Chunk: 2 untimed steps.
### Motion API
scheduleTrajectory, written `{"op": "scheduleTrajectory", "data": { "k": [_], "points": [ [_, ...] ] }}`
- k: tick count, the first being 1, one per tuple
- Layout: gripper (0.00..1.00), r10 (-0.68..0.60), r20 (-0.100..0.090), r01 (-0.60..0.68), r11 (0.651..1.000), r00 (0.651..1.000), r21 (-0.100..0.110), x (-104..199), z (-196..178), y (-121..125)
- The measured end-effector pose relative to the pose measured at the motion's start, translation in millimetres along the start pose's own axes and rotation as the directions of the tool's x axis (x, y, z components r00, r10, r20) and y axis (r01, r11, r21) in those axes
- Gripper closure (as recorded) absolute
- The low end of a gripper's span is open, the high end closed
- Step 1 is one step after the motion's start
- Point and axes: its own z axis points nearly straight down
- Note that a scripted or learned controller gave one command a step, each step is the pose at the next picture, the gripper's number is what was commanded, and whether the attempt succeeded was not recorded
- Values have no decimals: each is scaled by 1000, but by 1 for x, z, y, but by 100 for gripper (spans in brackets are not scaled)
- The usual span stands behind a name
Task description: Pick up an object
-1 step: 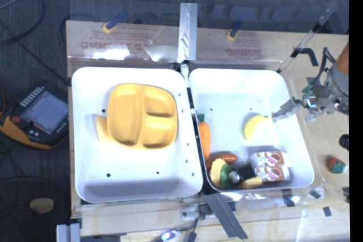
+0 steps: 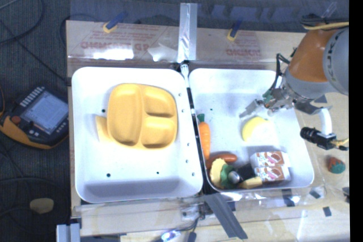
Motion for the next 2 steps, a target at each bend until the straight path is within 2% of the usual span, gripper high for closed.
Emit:
{"op": "scheduleTrajectory", "data": {
  "k": [1, 2],
  "points": [
    [0, 63, 2, -63, 998, 998, -1, -29, -68, 22],
    [0, 2, 6, -2, 1000, 1000, -11, 34, 28, -16]
  ]
}}
